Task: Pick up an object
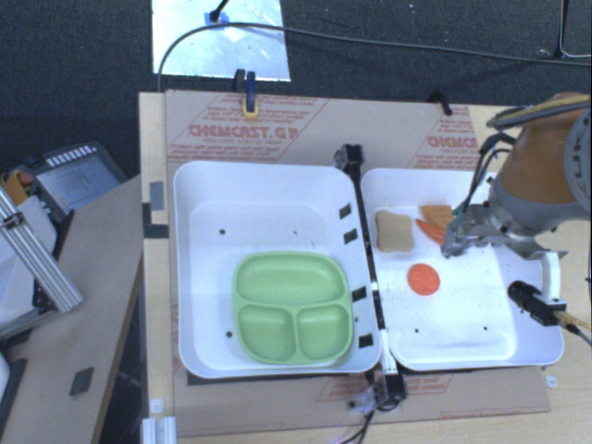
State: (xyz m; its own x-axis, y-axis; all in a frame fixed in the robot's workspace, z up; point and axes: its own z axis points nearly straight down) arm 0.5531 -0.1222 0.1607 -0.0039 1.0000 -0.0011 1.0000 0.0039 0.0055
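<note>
Arm low over the right bin, poised by the orange pieces.

We see the gripper (pixel 455 244) down in the right bin (pixel 481 340), its tip just beside an orange carrot-like piece (pixel 431 229) and a small tan-orange block (pixel 437 214) at the far side; whether it is spread or closed on anything, we cannot tell from this slant. A slice of bread (pixel 395 232) lies just left of those, and a red-orange disc (pixel 425 279) sits nearer, apart from the tip. In the left bin (pixel 203 248) rests a green divided tray (pixel 293 306). We judge the risk to be crowding: the orange pieces touch or overlap, so a close could nudge one aside, pinch two, or slip off a thin edge.
</note>
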